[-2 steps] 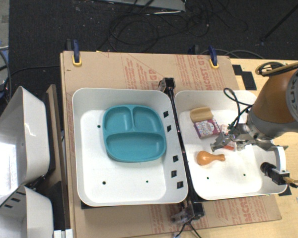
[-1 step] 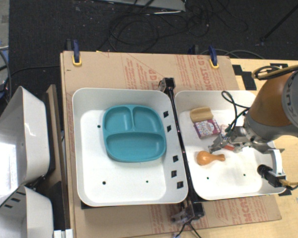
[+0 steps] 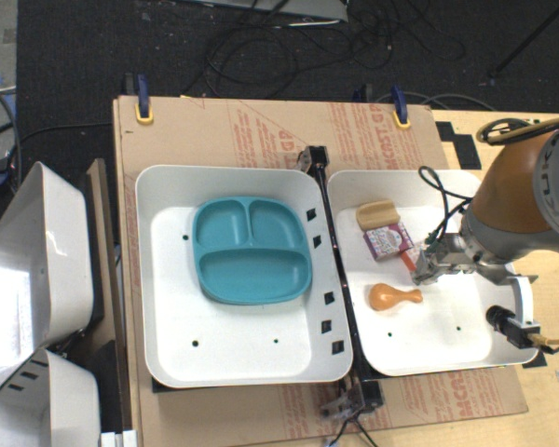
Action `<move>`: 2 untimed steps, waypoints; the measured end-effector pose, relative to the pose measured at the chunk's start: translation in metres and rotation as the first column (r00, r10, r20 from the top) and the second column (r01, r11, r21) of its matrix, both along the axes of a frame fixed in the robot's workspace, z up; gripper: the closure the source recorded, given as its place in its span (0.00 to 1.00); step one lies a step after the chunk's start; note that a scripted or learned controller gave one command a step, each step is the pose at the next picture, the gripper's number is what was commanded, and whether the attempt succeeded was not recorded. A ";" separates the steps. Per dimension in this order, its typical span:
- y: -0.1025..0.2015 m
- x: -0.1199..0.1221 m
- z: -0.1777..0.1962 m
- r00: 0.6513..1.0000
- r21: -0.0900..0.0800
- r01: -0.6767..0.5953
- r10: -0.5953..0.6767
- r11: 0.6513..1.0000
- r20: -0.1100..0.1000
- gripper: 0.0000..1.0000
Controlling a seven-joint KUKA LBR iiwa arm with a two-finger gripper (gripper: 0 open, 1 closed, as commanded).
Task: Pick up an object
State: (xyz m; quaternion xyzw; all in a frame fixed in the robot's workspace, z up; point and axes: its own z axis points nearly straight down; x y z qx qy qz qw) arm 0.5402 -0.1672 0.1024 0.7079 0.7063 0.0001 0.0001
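Note:
In the right bin (image 3: 447,343) lie three small objects. A tan block (image 3: 377,214) sits toward the back, a purple-and-white packet (image 3: 388,241) lies just in front of it, and an orange pear-shaped toy (image 3: 393,296) rests near the bin's middle. My gripper (image 3: 427,266) reaches down from the right, low over the bin floor, just right of the packet and above-right of the orange toy. A thin red piece shows beside its tip. The arm's grey body and orange band hide the fingers.
The left bin (image 3: 168,333) holds a teal divided plate (image 3: 252,250). A black clip strip (image 3: 328,250) runs between the two bins. The brown board (image 3: 261,124) under the bins is clamped at the back. White containers (image 3: 33,259) stand at far left.

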 end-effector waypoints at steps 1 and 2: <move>0.003 -0.001 0.063 1.000 -0.002 -0.005 0.005 1.000 0.005 1.00; 0.006 0.008 0.109 1.000 -0.002 -0.007 0.007 1.000 0.005 1.00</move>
